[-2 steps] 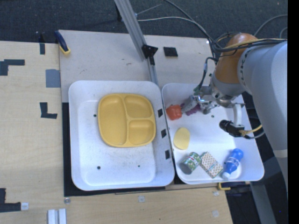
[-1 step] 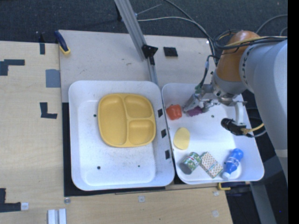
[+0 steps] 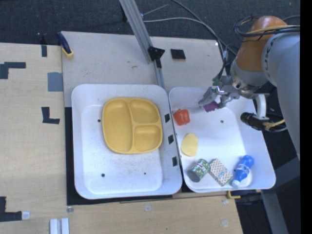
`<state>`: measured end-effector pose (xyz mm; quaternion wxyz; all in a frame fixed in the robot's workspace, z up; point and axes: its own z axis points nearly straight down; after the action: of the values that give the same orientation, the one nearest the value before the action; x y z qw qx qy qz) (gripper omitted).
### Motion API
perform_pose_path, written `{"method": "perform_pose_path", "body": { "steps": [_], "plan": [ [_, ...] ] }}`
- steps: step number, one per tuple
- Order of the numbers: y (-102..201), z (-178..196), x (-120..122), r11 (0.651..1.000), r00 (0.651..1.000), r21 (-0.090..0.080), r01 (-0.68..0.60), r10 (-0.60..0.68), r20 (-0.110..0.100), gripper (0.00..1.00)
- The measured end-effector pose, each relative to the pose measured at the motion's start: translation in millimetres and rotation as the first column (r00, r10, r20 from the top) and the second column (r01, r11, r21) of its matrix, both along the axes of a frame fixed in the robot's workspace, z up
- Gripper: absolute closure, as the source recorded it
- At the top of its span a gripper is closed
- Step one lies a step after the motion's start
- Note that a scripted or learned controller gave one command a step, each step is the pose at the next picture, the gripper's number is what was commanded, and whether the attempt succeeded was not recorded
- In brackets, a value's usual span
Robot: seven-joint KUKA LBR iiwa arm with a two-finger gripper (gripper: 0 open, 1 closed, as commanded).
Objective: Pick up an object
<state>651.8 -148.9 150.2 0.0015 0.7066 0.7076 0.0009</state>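
Note:
My gripper (image 3: pixel 210 103) hangs over the far part of the right bin (image 3: pixel 253 145), reaching in from the right. A small purple object (image 3: pixel 211 107) sits between its fingertips, and the gripper is shut on it. Below and to the left, a small red object (image 3: pixel 181 116) lies near the bin's left wall. On the bin floor further forward rests a pale yellow, lemon-like piece (image 3: pixel 189 144). Along the near edge lie a green can (image 3: pixel 199 169), a patterned small box (image 3: pixel 220 171) and a blue bottle (image 3: pixel 243 168).
The left bin (image 3: pixel 87 169) holds a yellow divided plate (image 3: pixel 132 125). A metal pole (image 3: pixel 139 23) slants in from the top to the gap between the bins. Cables run across the dark floor behind the bench.

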Motion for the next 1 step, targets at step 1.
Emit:
{"method": "perform_pose_path", "body": {
  "steps": [1],
  "plan": [
    [1.9, 52.5, -9.3, 1.000, 1.000, 0.000, 0.000, 0.000, 0.000, 1.00]
  ]
}}
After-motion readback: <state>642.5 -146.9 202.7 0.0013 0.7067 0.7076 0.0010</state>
